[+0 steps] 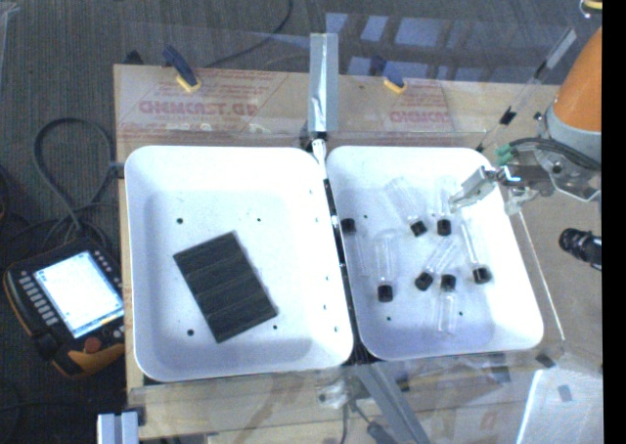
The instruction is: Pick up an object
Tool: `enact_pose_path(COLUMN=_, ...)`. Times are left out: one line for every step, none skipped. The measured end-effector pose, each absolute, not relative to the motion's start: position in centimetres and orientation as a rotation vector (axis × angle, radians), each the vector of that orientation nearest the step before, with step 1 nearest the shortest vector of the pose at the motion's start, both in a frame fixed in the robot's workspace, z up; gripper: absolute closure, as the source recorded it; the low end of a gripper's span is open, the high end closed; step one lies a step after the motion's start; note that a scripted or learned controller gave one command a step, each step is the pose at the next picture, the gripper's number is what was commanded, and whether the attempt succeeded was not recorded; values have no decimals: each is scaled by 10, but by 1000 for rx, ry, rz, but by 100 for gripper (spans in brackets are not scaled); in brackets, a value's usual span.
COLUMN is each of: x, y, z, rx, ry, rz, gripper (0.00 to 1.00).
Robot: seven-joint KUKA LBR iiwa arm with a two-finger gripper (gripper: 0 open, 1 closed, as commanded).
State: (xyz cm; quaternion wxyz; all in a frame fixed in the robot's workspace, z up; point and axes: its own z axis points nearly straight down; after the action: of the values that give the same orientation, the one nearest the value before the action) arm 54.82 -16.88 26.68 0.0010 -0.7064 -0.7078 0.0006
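Several clear vials with black caps [424, 281] lie scattered in the right white bin [509, 334], mostly in its middle. One small black cap [346, 225] sits by that bin's left wall. A dark ribbed rectangular block [224, 286] lies flat in the left white bin [156, 354]. My gripper [492, 193] hovers over the upper right part of the right bin, above and to the right of the vials. It stands open with nothing between its fingers.
A metal post [323, 90] rises at the back between the two bins. A teach pendant [68, 300] with its cable lies on the floor to the left. Clamps [181, 66] hold the wooden board behind the bins.
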Motion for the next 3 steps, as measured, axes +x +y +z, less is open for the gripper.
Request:
enact_pose_path(x=557, y=-175, z=96, rx=-2101, ry=-2334, rz=-7, gripper=0)
enact_pose_path(x=594, y=-187, z=90, rx=-1981, ry=-2445, rz=-14, gripper=0)
enact_pose_path(x=659, y=-197, z=89, rx=-1890, ry=-2523, rz=-3, gripper=0)
